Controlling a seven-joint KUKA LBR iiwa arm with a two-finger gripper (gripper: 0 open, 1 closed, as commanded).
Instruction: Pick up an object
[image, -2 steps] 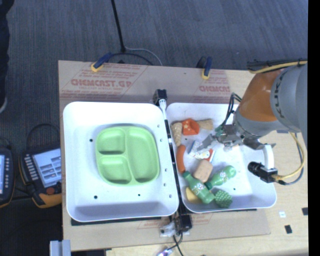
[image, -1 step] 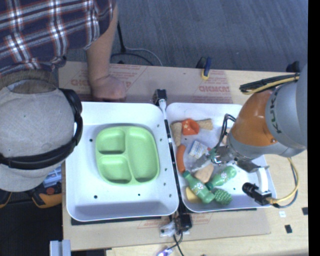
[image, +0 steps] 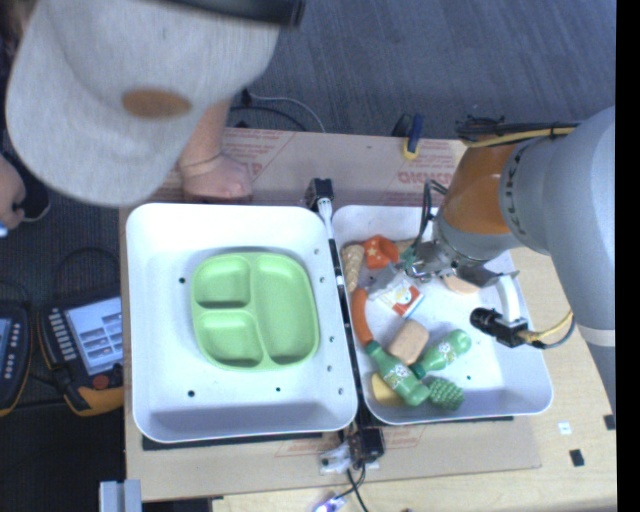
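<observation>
The right bin holds a heap of toy food: an orange-red piece, a white packet with red print, a tan block, two green bottles, an orange carrot-like stick and a beige roll. My gripper reaches down into the back of this bin, right beside the orange-red piece and just above the white packet. The arm's grey body and orange band hide much of the wrist.
The left bin holds a green divided tray. A person in a grey cap leans over the bench's back left, a hand resting near the left bin's rim. A black cable fitting lies over the right bin.
</observation>
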